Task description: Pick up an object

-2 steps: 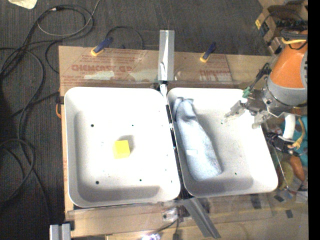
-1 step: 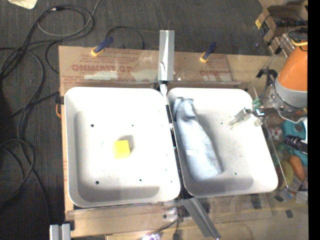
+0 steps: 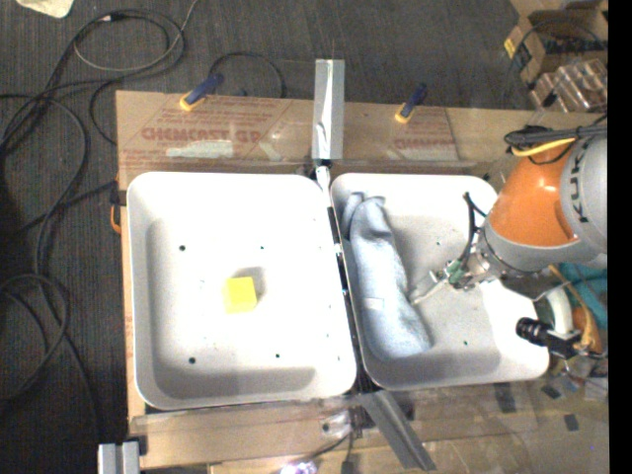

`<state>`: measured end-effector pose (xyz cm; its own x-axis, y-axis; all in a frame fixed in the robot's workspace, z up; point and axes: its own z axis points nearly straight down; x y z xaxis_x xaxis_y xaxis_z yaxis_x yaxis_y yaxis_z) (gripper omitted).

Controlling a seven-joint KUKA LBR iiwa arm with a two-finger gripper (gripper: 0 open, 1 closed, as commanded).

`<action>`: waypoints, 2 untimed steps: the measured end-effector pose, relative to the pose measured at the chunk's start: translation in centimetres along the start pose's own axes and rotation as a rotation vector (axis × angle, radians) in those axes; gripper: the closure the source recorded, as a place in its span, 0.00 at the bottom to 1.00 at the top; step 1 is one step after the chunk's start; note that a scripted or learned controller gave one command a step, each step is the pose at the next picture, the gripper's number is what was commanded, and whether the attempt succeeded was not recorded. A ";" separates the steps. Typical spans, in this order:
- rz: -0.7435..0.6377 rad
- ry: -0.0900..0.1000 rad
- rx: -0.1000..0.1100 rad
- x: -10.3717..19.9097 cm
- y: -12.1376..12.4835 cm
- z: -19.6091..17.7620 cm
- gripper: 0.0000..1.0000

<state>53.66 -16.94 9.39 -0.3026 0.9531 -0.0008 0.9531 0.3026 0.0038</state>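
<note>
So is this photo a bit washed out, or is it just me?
In the camera view, the white bins are bright and nearly glare-flat, though soft shadows mark their inner walls; the yellow block casts a faint shadow; the grey cloth-like object stays readable; the claw looks small and slightly blurred; the floor is dark and grainy.

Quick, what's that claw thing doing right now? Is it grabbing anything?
Claw: over the right bin, beside the grey cloth-like object; whether it is open, closed or holding anything cannot be told.
</note>
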 end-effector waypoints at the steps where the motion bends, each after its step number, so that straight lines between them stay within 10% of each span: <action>1: -0.158 -0.008 -0.010 -0.3 9.4 0.3 0.00; 2: -0.172 0.000 0.003 3.1 2.4 0.0 0.00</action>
<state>54.99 -13.28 9.40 -0.4613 0.8873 -0.0017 0.8873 0.4613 0.0003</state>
